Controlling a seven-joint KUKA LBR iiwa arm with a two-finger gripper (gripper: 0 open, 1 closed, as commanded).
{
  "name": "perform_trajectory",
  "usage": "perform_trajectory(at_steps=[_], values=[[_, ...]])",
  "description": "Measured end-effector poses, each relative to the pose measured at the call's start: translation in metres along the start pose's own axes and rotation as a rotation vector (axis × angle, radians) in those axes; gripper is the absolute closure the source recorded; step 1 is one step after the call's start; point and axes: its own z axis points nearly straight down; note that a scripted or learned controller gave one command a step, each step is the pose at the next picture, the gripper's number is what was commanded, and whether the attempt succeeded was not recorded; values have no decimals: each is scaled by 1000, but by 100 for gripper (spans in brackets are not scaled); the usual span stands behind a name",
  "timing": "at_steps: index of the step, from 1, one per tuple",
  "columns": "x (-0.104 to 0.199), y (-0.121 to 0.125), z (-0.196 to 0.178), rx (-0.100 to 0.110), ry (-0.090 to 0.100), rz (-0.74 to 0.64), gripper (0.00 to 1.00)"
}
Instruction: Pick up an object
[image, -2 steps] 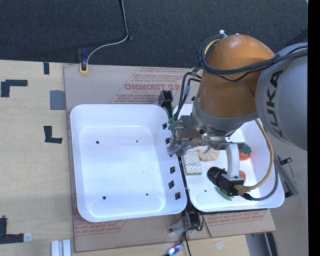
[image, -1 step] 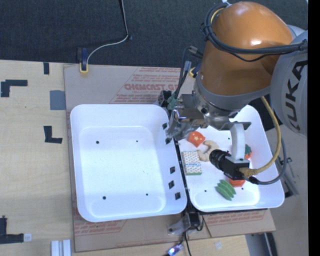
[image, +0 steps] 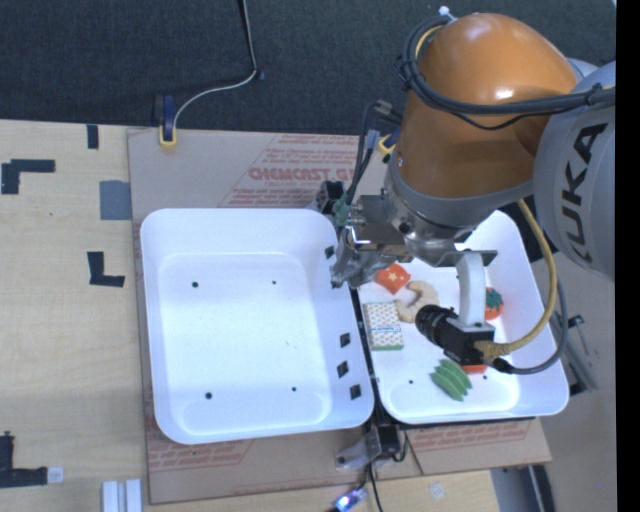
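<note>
Jaws: can't tell whether apart or together, the wrist housing sits over them from this angle, so don't log a grasp. Nothing is visibly held.

Going left to right for you. Wooden bench (image: 60, 300) with black tape marks, flat and matte. Brown cardboard sheet (image: 290, 175) under both bins, probably there to keep them from sliding. Left bin (image: 160, 240) is shallow white moulded plastic, glossy, with rounded corners and a few small dark dots on its floor.

Gripper (image: 350, 262) is down at the divide between the bins, just over the left rim of the right bin (image: 535, 405). That suits a reach for the items crowded on that side.

Candidate objects all lie in the right bin. Orange block (image: 392, 278) is just beside the gripper, boxy and hard-looking. You've got a speckled pad (image: 384, 325) below it, rectangular, lying flat, and it looks soft like a sponge. Beige curved piece (image: 418, 298) is touching or nearly touching the pad; material unclear. Green ridged piece (image: 451, 380) is near the front rim, apart from the rest. Small red item (image: 493, 302) is partly hidden behind arm hardware.

My call: the pick is not yet done, and the orange block is the likeliest target.
</note>
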Motion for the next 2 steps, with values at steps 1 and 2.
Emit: perform_trajectory(at_steps=[1,2], values=[[-12,0,19,1,-1,2,100],[0,1,-109,-16,5,-3,100]])
